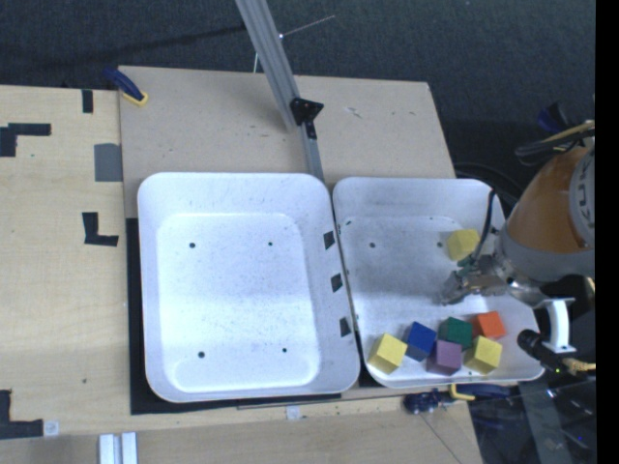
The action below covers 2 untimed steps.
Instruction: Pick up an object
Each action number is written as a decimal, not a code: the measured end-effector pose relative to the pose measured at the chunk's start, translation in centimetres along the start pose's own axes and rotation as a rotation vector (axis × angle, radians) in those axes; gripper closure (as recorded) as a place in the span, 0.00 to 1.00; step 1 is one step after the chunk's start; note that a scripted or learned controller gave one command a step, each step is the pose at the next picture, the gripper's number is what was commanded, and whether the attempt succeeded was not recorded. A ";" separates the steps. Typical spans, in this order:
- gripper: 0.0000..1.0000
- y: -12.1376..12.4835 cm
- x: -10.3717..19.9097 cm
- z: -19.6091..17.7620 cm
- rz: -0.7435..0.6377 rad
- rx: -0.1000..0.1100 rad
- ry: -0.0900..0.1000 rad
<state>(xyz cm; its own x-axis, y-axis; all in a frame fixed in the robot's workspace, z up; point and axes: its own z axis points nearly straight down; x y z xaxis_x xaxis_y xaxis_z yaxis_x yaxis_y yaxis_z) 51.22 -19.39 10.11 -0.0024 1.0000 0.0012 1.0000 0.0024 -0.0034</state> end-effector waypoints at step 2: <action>1.00 0.6 1.7 -9.5 -0.001 -0.007 -0.002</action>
<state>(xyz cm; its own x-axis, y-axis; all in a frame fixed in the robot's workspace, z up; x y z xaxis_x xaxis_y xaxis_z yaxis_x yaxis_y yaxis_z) 51.84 -17.74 19.65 -0.0033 1.0000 -0.0013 1.0000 0.0033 0.0041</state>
